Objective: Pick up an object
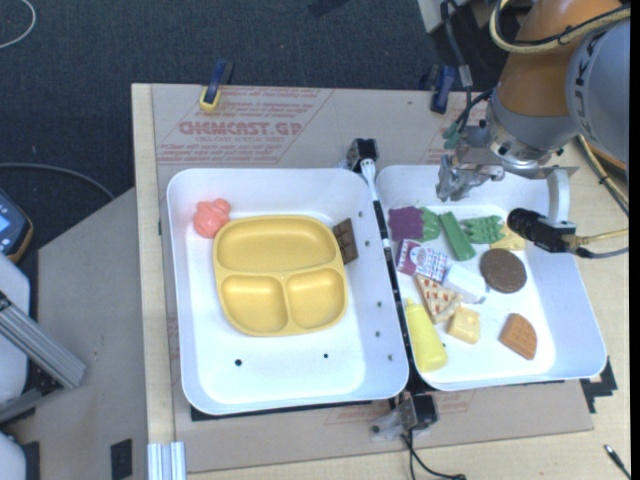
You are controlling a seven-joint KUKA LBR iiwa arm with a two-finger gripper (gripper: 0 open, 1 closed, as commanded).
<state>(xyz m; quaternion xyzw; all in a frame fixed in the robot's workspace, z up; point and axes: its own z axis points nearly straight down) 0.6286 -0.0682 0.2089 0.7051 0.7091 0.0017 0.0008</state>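
Camera view, claw (452, 190) tips blurry, arm (560, 58) cut off right

- The arm (560, 58) runs off the top and right edges, so most of it is cut off.
- gripper (455, 186) fingertips are too small and blurry to read.
- The brown block (345, 240) is partly tucked behind the yellow plate (280, 273).
- Small carton (426, 262) print is unreadable.

You are looking down on a brown bench (250, 128) printed with red lettering. Two shallow white bins rest on it side by side, touching: the left bin (195, 358) and the right bin (570, 343).
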